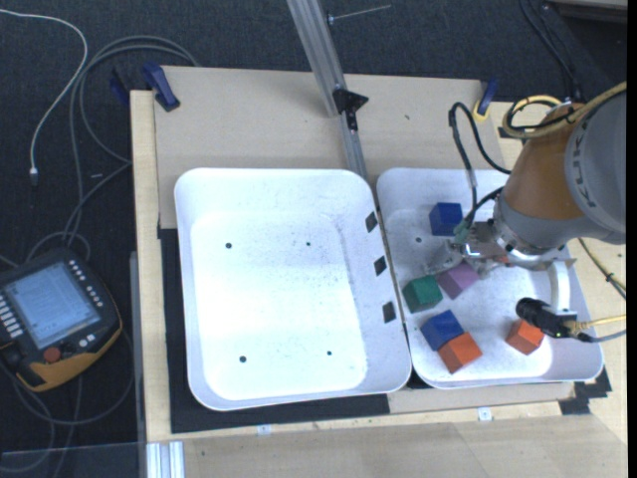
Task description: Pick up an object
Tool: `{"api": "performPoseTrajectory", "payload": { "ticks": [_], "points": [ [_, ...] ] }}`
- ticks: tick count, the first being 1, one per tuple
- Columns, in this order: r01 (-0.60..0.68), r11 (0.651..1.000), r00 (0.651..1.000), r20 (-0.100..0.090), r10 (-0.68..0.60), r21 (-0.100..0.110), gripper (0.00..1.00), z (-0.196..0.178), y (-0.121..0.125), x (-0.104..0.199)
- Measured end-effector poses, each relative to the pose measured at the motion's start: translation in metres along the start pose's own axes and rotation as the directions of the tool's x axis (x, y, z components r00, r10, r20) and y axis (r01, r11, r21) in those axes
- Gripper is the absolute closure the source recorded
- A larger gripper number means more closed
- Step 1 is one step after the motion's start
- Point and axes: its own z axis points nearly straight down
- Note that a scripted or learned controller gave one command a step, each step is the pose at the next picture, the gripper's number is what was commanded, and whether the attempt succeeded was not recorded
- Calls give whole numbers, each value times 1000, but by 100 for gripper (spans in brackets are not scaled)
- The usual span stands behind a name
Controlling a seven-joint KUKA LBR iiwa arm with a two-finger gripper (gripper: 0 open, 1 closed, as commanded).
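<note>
Purple block (460,281) lies just under the hand (470,257), beside a green block (423,293).

pendant (50,312) left on floor (screen lit) | blue clamp (159,86) bench corner

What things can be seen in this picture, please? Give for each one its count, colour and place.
Bins: 2, white, side by side on the bench; left bin, right bin.
Blue blocks: 2, right bin; one at the back, one at the front.
Orange blocks: 2, right bin front; one beside the front blue block, one further right.
Green block: 1, right bin, left side.
Purple block: 1, right bin middle, at the gripper.
Pendant: 1, grey and orange, on the floor at left.
Clamps: 2, blue, at the bench's back corners;.
Arm: 1, grey with an orange band, over the right bin.
Gripper: 1, low above the purple block.
</note>
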Motion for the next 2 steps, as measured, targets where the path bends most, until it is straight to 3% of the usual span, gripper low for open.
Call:
{"api": "performPoseTrajectory", "payload": {
  "ticks": [1, 2],
  "points": [
    [-1, 1000, 1000, 1, 1, -5, 100, -15, 1, -1],
    [5, 1000, 1000, -1, -5, -11, 100, -109, -7, 65]
  ]
}}
